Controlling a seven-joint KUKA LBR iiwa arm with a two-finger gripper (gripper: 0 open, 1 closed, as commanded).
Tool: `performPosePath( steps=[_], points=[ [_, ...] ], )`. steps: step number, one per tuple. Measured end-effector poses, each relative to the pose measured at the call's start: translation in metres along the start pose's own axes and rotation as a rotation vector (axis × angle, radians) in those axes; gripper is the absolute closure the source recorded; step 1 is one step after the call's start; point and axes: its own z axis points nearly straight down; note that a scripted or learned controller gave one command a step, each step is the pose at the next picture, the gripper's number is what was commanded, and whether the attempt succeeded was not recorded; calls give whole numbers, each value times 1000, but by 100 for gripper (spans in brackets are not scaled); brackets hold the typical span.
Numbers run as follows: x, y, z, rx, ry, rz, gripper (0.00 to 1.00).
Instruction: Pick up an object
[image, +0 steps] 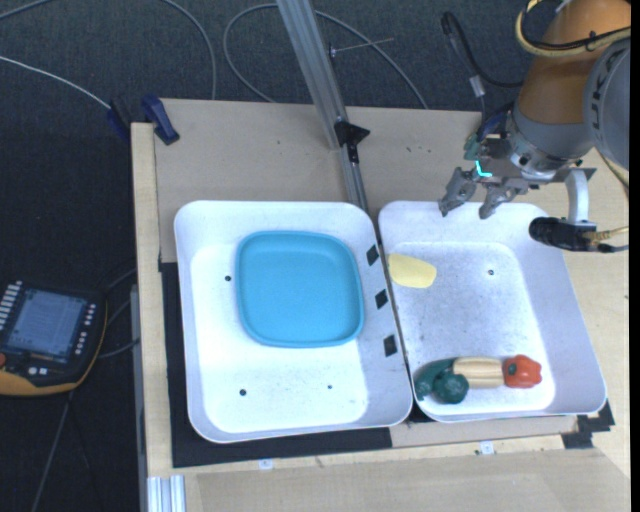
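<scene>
My gripper (472, 203) hangs above the far edge of the right bin (560, 300), its two fingers spread open with nothing between them. Well below it, a yellow piece (412, 271) lies in that bin's far left corner. Along the bin's near edge lie a dark green object (443, 385), a tan roll (478, 372) and a red object (521, 372), side by side and touching. A blue plate (299, 288) sits in the left bin (205, 330).
A metal pole (325, 85) slants across the bench toward the gap between the bins. A black cylinder (560, 232) juts out by the right bin's far right corner. A handheld pendant (45, 330) lies off the bench on the left.
</scene>
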Motion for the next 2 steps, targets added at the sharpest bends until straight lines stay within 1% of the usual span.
performPosePath(
  steps=[1, 2],
  points=[
    [0, 0, 0, 0, 0, 0, 0],
    [-3, -10, 49, 4, 0, 0, 0]
  ],
)
